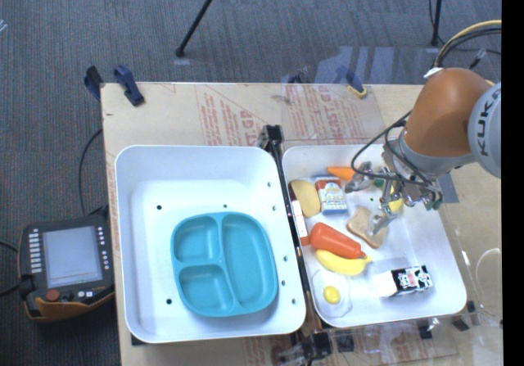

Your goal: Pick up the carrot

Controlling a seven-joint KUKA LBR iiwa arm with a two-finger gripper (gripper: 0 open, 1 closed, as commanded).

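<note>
The carrot (334, 239) is an orange-red tapered piece lying in the right bin (446, 254), left of its middle, with its thick end toward the bin's left wall. My gripper (382, 214) hangs over the middle of that bin, above a slice of bread (363, 228). It sits to the right of the carrot and slightly farther back, apart from it. Nothing shows in its grasp. The grey arm with its orange band (442, 115) comes in from the right.
Around the carrot lie a banana (344, 263), a fried egg (331, 295), a potato (304, 196), a small box (332, 196), a small orange piece (340, 171) and a milk carton (407, 280). The left bin (139, 184) holds a blue divided plate (223, 263).
</note>
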